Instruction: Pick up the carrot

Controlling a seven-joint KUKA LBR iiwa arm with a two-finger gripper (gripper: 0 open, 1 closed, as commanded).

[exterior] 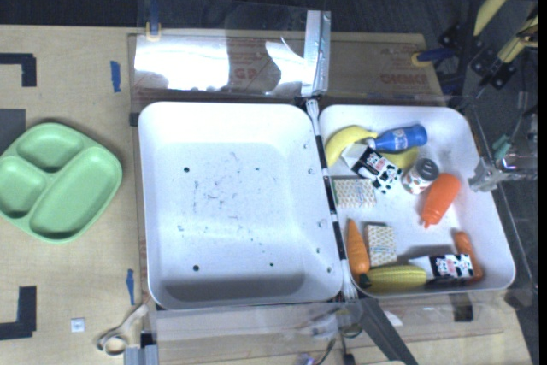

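Lying nearest, along the near wall of the right bin [489, 285]: a yellow corn cob [395, 276] and a black-and-white carton [450, 267], with a small orange piece [464, 242] touching the carton's far side. Running just beside the divider, lengthwise near to far: a slim orange piece [356, 245], possibly a second carrot-like toy, so worth not confusing with the target. Sitting next to it: a patterned cracker-like square [381, 242].

Resting farther in, toward the right half of that bin: the carrot [438, 199], judged to be the fat orange cone. Lying free on the white floor, apart from the bin's right wall, nearly touching a small round can [420, 174] at its far-left side. Pointing its long axis on a slant, thick end far and right, thin end near and left.

Hovering at the bin's right rim, just right of the carrot's thick end: a pale grey blurred shape, taken to be the gripper [491, 175]. Too indistinct for telling whether spread or pressed together; clearly not clasping anything. Calling, then, for a short travel leftward and slightly nearer, with the closing line set across the carrot's slanted axis.

Crowding beyond: a banana [344, 140], a blue bottle [402, 138] and a cow-patterned carton [377, 168]. Standing bare to the left: the left bin [231, 192].
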